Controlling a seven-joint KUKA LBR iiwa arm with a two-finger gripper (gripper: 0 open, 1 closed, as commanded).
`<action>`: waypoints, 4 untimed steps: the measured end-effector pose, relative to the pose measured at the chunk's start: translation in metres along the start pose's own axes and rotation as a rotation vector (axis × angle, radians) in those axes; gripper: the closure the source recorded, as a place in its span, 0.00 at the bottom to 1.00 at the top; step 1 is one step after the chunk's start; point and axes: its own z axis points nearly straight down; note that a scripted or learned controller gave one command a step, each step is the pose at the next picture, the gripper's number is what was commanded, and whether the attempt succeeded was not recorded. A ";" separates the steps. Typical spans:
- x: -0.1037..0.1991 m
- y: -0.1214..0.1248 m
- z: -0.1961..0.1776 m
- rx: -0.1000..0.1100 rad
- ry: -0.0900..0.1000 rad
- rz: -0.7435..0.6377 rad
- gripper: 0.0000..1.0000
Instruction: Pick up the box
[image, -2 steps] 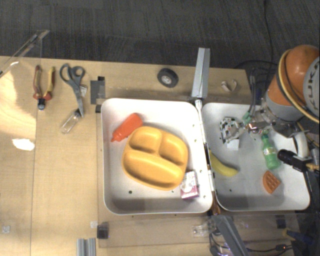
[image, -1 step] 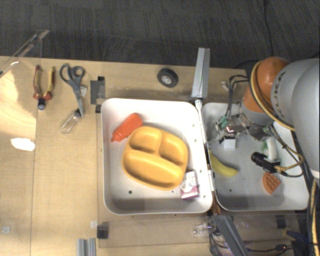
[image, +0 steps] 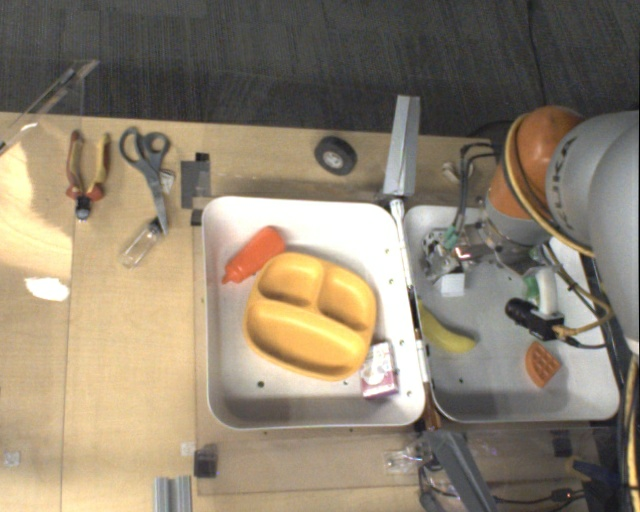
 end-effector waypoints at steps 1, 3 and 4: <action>0.096 -0.007 -0.078 0.008 0.003 0.178 1.00; 0.044 -0.036 -0.076 0.013 0.003 0.354 1.00; -0.021 0.042 -0.083 0.026 -0.002 0.658 1.00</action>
